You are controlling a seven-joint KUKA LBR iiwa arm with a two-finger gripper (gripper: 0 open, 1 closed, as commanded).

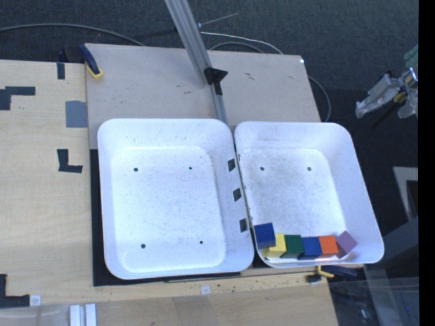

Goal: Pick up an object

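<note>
Nearest, a row of small blocks is seen along the front wall of the right bin (353, 161), well below and left of the gripper (384, 95): a blue block (264, 233) stacked on a yellow block (275, 248), then green, blue, orange and a purple block (346, 240). They are judged light, rigid and smooth-faced, best pinched across flat sides; the raised blue block is least crowded. Whether the gripper is spread cannot be told; nothing is seen held.
</note>
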